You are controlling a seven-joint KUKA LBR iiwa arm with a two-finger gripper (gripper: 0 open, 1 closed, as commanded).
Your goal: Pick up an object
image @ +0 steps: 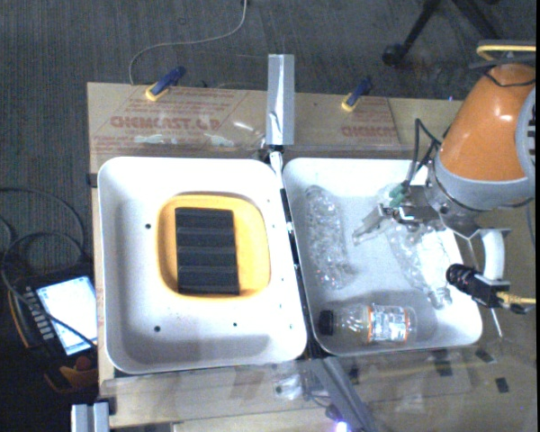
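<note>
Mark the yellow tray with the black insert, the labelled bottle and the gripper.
yellow tray (256,241), camera view, right rim.
labelled bottle (384,322), camera view, on its label.
gripper (371,228), camera view, between the fingertips.

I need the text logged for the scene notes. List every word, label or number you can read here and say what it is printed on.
Red print on the cardboard sheet behind the left bin: too faint to read for certain.
More red print on the cardboard behind the right bin: too blurred to read.
Orange and white label on the plastic bottle lying in the right bin: too small to read.
Lit screen of the device on the floor: unreadable.
</note>
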